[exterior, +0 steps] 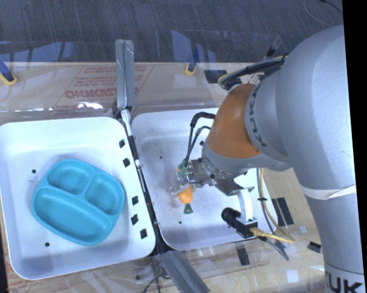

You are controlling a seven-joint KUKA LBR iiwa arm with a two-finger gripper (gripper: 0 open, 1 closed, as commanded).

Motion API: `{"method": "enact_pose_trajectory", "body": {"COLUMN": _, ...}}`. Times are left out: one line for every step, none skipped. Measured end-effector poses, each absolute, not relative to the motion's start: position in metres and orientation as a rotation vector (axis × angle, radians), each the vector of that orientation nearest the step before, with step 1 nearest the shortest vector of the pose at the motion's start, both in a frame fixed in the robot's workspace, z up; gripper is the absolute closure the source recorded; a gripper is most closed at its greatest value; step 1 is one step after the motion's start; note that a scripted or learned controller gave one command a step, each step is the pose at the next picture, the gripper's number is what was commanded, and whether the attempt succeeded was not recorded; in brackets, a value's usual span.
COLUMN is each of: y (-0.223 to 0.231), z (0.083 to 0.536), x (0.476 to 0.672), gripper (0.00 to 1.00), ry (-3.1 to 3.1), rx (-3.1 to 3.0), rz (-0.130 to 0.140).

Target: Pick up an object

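A small orange object (186,197) with a green tip lies in the right bin (154,138), near its middle. My gripper (181,186) hangs directly over it, reaching in from the right under the orange wrist band. The gripper's lower end sits right at the orange object's top edge; I cannot tell whether it touches or grips it. A blue divided plate (78,201) lies flat in the left bin (12,143), far from the gripper.
The divider between the two bins (137,178) carries black clips along its length. The arm's grey body covers the right side of the right bin. Bare white floor shows in the right bin's left half.
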State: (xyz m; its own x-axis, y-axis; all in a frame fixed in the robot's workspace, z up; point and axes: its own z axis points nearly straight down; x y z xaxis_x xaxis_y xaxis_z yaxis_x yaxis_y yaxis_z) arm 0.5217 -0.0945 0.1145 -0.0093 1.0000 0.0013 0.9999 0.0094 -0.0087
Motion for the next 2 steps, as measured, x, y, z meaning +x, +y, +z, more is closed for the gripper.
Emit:
{"method": "enact_pose_trajectory", "body": {"y": -0.124, "z": 0.211, "x": 0.514, "gripper": 1.00, "ry": -2.227, "rx": -2.211, "rz": 0.003}}
{"method": "enact_pose_trajectory", "body": {"y": -0.096, "z": 0.090, "x": 0.476, "gripper": 1.00, "ry": -2.228, "rx": -2.208, "rz": 0.004}}
